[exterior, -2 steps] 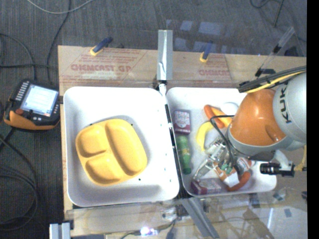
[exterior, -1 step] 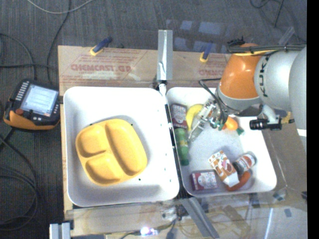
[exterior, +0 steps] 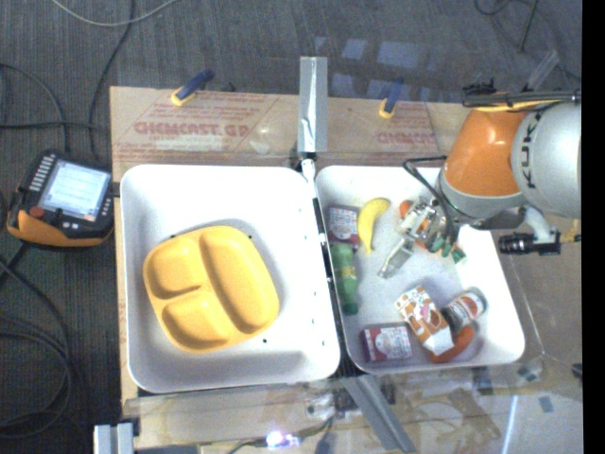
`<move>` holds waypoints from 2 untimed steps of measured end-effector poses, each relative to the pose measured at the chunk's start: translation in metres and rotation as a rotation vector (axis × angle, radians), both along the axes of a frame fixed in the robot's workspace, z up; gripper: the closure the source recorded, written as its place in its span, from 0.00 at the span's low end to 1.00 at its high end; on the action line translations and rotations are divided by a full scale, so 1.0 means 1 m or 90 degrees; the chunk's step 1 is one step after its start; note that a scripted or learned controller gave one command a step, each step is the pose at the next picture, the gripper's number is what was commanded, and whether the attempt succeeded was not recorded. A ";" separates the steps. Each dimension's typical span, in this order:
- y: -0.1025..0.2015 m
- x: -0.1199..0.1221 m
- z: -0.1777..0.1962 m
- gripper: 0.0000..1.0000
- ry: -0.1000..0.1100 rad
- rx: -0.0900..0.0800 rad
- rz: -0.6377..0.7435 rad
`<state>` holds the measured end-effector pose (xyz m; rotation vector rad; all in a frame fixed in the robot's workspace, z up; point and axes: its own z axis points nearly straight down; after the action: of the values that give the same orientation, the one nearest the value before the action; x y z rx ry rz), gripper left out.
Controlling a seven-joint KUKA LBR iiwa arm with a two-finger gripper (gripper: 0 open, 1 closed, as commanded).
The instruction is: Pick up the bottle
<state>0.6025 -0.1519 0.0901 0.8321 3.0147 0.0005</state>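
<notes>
The arm hangs over the right bin [exterior: 510,334] with its pincer [exterior: 416,239] low among the clutter, and I can't tell from here whether it is wide or narrow; nothing shows gripped in it. The green bottle [exterior: 346,277] lies on its side to the pincer's left and a little nearer me, hard against the bin's left wall. To my eye this is the approach step: the bottle isn't lifted yet. Next the pincer would need to shift left and line up across the bottle's body, and the wall beside it leaves little room for a finger.

Just left of the pincer lies a banana [exterior: 371,220], and beyond that a dark packet [exterior: 341,223]. Below it sit a small carton [exterior: 422,318], a maroon box [exterior: 386,341] and a red-and-white container [exterior: 463,310]. Far to its left, the other bin [exterior: 132,348] holds a yellow divided tray [exterior: 210,287].
</notes>
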 end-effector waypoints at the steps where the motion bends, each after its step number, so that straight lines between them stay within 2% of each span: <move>1: -0.007 0.027 0.101 0.00 0.007 0.000 0.125; 2: 0.039 -0.003 0.001 0.00 0.003 0.000 0.122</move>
<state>0.5999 -0.1128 0.0913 0.5415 3.0850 0.0007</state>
